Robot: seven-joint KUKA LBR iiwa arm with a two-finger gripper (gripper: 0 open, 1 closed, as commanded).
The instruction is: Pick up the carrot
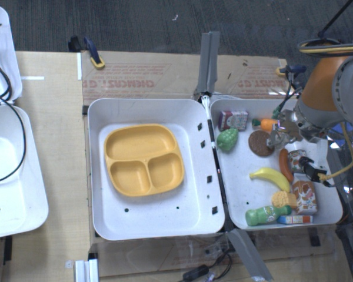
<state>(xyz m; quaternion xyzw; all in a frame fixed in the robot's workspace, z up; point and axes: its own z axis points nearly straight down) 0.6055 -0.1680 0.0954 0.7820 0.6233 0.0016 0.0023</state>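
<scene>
Up near the far wall of the right-hand shallow white bin [335, 207] you will find the small orange toy carrot [266, 123], a short stubby piece with a bit of green at its left end. It lies on the bin floor, mostly hidden by the gripper [280, 131], so you see little more than its orange body and that green tip. The metal gripper sits just beside it, on its right and slightly nearer the camera; whether it is released or clenched you cannot tell from this angle, and nothing shows the carrot between its parts.

Just in front of the carrot lies a round brown disc-shaped toy [261, 143], close to the gripper's left side. To the carrot's left stands a small dark purple and white packet [233, 120], and below that a green leafy toy vegetable [227, 140] near the bin's left wall. Nearer you, a red-orange sausage-shaped toy [285, 164] lies beside a yellow toy banana [270, 177]. At the front of the bin you see a yellow corn piece [280, 199], a red and white carton [305, 197], a green plastic bottle [263, 215] on its side, and a small white tube [294, 219].

The grey arm with its orange band [326, 87] reaches in from the right. In the left-hand white bin [106, 210] rests a yellow three-compartment plate [143, 159]. Both bins sit on the pale wooden surface [53, 93].
</scene>
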